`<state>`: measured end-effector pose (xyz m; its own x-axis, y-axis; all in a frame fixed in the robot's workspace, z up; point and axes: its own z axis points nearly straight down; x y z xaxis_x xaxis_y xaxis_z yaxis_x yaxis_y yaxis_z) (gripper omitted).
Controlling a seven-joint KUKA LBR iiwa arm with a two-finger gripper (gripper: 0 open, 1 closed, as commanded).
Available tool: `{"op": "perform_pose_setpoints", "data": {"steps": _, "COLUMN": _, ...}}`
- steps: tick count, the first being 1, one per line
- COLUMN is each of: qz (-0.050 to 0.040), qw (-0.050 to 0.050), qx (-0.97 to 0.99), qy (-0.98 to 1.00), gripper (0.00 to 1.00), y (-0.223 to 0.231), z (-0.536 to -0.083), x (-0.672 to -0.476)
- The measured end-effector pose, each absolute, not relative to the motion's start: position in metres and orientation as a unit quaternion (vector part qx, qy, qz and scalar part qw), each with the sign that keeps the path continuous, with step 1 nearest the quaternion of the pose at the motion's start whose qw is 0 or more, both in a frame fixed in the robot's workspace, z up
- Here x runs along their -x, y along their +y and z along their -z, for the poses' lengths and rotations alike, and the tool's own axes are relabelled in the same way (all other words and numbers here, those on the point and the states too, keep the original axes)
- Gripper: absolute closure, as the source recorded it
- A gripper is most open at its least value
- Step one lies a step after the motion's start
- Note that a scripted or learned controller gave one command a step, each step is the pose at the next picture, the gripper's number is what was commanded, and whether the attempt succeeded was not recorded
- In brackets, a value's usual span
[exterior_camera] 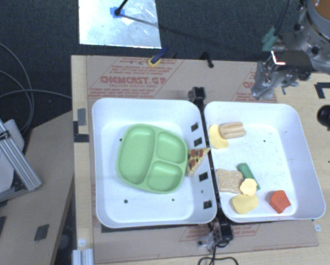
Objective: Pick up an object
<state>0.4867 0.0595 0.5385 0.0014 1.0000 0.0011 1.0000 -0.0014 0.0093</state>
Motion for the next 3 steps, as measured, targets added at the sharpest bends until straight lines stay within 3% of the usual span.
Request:
{"op": "perform_pose_setpoints", "data": {"steps": 1, "qz": 0.0025, "qw": -0.002, "qx": -0.705, "qy": 0.709, "gripper": 1.00, "y": 0.092, "z": -0.444, "x": -0.486}}
{"op": "perform_pose_setpoints", "data": {"steps": 2, "qz": -0.0003, "qw": 0.000, "qx": -0.704, "qy": 0.710, "gripper": 1.00, "y": 0.137, "z": -0.425, "x": -0.486}}
{"op": "perform_pose_setpoints", "data": {"steps": 3, "qz": -0.0023, "qw": 0.001, "qx": -0.704, "qy": 0.710, "gripper": 1.00, "y": 0.135, "z": -0.438, "x": -0.487}}
